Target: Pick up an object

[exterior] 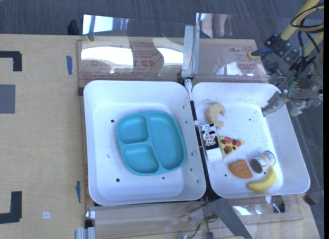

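Two shallow white bins sit side by side on the counter (pixel 41 145). In the left bin (pixel 97 181) we see a turquoise divided plate (pixel 150 141) lying flat near its centre. The right bin (pixel 293 145) holds six small objects: a croissant (pixel 216 113) near its far left corner, a cow-patterned carton (pixel 209 141) along its left wall, a pizza slice (pixel 230 144) just beside the carton, and, toward the near edge, a round cookie (pixel 240 168), a small can (pixel 262 161) and a banana (pixel 263 180) close together. The claw (pixel 272 104) hangs over the right bin's far right corner, apart from all the objects; nothing is visible between its fingers, and we cannot tell from this slanted view whether they are spread or closed.
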Motion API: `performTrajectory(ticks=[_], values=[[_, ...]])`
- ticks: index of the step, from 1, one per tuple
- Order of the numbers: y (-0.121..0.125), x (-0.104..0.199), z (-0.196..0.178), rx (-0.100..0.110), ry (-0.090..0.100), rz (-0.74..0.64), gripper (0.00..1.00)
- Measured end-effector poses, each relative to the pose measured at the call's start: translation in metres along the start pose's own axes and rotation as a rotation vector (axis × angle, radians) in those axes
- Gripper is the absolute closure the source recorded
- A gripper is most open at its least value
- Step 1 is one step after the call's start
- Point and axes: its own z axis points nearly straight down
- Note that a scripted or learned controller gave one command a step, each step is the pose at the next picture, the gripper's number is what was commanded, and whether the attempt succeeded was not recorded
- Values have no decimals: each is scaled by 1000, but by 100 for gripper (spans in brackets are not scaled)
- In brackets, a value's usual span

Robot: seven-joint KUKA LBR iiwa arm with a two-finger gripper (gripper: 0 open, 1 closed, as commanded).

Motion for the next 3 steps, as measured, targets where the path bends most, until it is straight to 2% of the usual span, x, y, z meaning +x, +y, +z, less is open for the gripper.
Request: performTrajectory(ticks=[1, 2, 3], values=[[-51, 43, 171, 11, 3, 0, 0], [-49, 72, 182, -8, -4, 3, 0], [12, 70, 182, -11, -3, 0, 0]])
